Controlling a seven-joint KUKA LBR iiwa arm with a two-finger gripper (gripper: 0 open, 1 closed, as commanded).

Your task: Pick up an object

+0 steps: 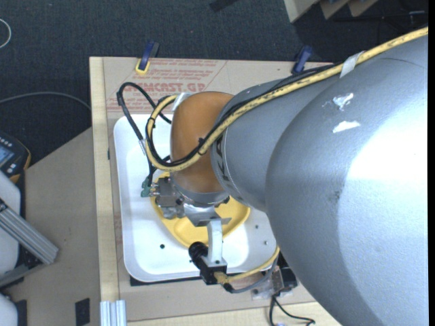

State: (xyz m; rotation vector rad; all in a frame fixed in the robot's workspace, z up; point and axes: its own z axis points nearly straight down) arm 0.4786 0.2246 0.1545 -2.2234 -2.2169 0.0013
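The grey arm with its orange band (197, 134) reaches down over the left white bin (136, 182) and covers most of the view. My gripper (196, 212) hangs straight down under the wrist, low over the bin's middle. Directly beneath it lies a flat yellow object (236, 219), with yellow edges showing on both sides of the gripper. Whether the gripper touches it is hidden by the wrist. The right bin lies hidden under the arm.
The bins rest on a pale wooden board (102, 148) with blue clamps at its far edge (146, 51). An aluminium rail (27, 235) lies off the board at the left. Bare bin floor shows at the front left (146, 250).
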